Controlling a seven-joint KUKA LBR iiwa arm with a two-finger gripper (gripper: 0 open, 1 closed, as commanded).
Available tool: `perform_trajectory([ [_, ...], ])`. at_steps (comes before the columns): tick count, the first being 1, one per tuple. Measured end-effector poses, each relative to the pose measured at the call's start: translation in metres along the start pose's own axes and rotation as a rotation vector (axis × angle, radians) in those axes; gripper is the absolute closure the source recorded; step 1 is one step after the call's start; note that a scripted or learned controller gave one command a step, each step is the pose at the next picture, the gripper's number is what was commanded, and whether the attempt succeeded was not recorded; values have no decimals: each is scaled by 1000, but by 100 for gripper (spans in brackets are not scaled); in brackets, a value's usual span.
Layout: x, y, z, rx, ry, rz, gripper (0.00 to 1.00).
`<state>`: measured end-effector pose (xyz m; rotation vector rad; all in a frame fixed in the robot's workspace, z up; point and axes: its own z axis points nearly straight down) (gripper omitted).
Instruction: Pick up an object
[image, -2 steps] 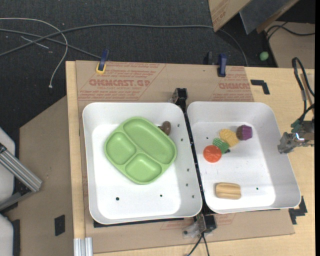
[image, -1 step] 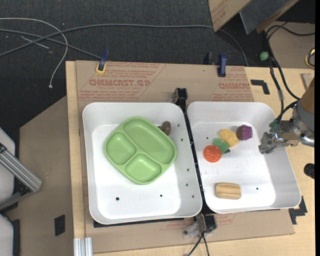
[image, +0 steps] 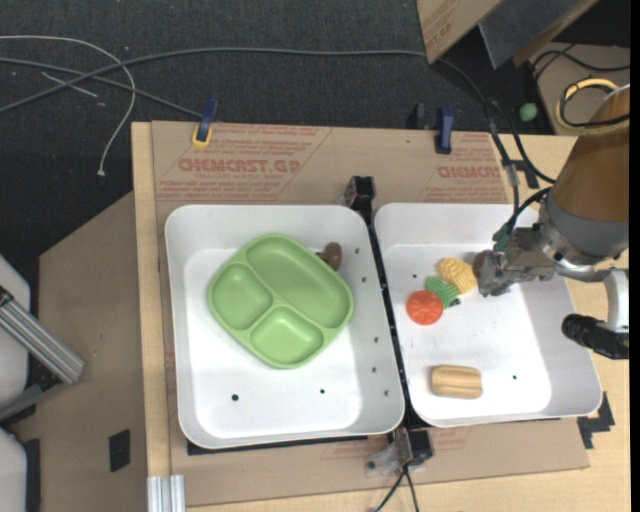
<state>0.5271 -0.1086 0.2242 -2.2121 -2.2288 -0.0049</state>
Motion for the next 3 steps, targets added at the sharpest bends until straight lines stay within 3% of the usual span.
perform_trajectory([
  [3,164,11,10,2,0,2,100],
])
